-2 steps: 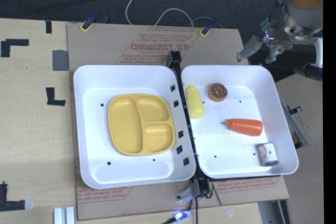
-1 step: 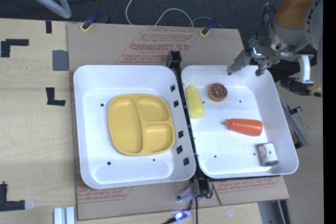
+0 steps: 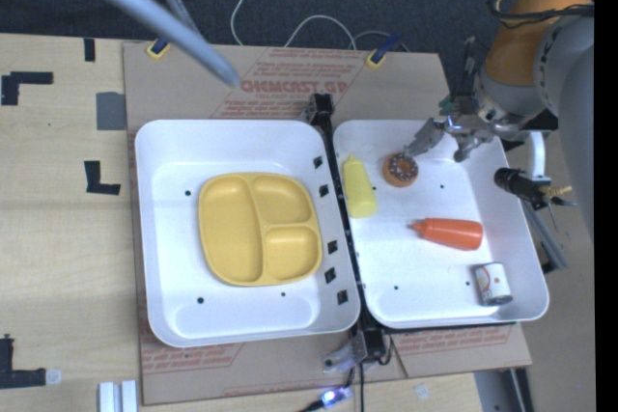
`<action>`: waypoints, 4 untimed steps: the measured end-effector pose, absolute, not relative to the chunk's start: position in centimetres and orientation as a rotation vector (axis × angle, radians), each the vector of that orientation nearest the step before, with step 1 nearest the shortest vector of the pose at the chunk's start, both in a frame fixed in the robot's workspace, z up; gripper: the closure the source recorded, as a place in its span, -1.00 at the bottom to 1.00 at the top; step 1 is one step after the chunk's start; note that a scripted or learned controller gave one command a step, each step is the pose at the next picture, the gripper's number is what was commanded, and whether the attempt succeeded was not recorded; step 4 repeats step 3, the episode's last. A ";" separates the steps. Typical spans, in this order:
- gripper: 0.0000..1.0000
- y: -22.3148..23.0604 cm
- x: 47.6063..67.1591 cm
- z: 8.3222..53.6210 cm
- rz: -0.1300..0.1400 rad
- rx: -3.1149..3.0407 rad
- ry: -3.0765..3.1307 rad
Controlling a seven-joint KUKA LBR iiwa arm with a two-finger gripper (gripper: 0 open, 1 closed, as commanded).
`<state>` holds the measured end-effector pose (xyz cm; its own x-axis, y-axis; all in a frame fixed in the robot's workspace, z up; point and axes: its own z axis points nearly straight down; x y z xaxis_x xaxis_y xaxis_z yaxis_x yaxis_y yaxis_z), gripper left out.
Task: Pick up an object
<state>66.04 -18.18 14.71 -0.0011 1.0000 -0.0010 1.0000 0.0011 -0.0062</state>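
A: Which step? The pincer [image 3: 446, 138] hangs spread open and holds nothing, above the right bin [image 3: 512, 304] (far edge).

B: Approach. The doughnut [image 3: 400, 170] lies just beside it; 1 descent, then close.

Grey arm [image 3: 579, 63], orange band [image 3: 529, 26] above wrist, black cable looped; metallic two-finger gripper [image 3: 446, 142].
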 end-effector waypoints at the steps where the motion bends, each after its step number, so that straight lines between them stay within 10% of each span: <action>1: -1.00 -17.4 65.6 10.1 0.003 -2.219 -2.221; 2: 1.00 -17.3 65.9 11.6 -0.006 -2.220 -2.228; 4: 1.00 -16.6 66.6 17.4 -0.004 -2.220 -2.226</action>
